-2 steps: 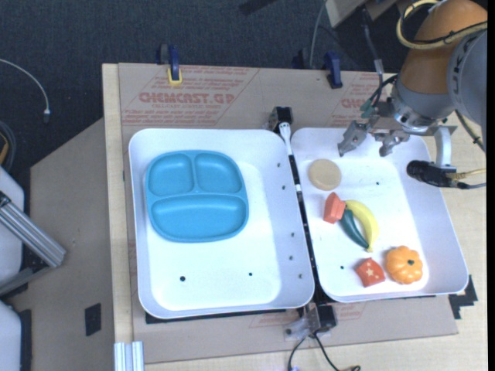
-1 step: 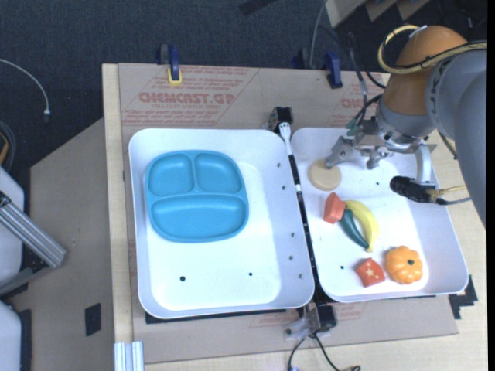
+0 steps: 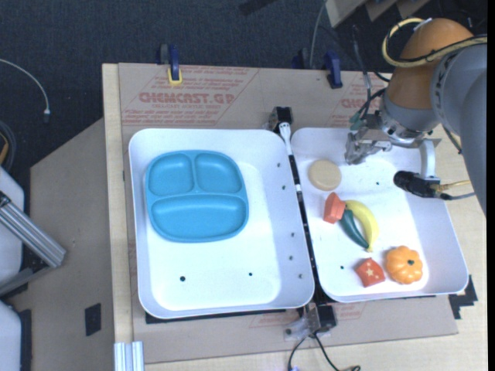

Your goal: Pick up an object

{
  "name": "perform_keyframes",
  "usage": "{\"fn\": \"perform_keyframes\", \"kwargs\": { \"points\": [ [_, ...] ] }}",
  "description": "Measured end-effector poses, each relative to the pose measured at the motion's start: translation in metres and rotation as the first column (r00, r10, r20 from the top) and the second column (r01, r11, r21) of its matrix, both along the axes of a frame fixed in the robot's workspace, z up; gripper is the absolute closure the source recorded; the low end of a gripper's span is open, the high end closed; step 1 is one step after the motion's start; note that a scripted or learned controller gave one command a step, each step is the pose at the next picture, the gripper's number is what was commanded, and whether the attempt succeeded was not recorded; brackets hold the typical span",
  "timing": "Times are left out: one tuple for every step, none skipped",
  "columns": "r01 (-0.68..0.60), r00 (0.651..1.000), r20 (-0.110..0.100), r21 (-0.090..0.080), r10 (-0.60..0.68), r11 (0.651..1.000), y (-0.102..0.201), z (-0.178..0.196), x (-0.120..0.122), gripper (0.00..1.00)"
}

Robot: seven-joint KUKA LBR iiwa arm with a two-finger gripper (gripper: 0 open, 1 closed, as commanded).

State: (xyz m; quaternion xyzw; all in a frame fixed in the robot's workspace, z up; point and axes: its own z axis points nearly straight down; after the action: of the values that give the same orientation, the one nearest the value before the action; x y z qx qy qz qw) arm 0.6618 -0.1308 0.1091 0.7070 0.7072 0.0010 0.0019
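Two white bins [image 3: 216, 284] were seen on a tan board printed with red lettering [image 3: 186, 97]. A plain sky-blue divided plate [image 3: 197, 195] was seen at nine o'clock. At three o'clock, a cream disc [image 3: 325, 175], a red-orange piece [image 3: 333, 208], a yellow banana [image 3: 365, 221], a dark teal piece [image 3: 355, 229], a red block [image 3: 370, 271] and an orange pumpkin [image 3: 404, 264] were noted.

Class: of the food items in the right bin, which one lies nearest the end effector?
The round beige biscuit, just below-left of the end effector; the banana, pumpkin and red pieces lie farther down the bin.

Pincer [image 3: 357, 151] above right bin [image 3: 433, 284], toys [image 3: 362, 224] below.
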Motion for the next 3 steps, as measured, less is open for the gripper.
{"fn": "perform_keyframes", "kwargs": {
  "points": [
    [0.001, 1.0, 0.003, -0.001, -0.001, 1.0, -0.006, 0.046, 0.001, 1.0],
    [0.0, 1.0, 0.004, -0.002, 0.0, 1.0, -0.012, 0.092, -0.002, 1.0],
    [-0.001, 1.0, 0.007, -0.002, 0.001, 1.0, -0.013, 0.158, 0.003, 1.0]
  ]
}}
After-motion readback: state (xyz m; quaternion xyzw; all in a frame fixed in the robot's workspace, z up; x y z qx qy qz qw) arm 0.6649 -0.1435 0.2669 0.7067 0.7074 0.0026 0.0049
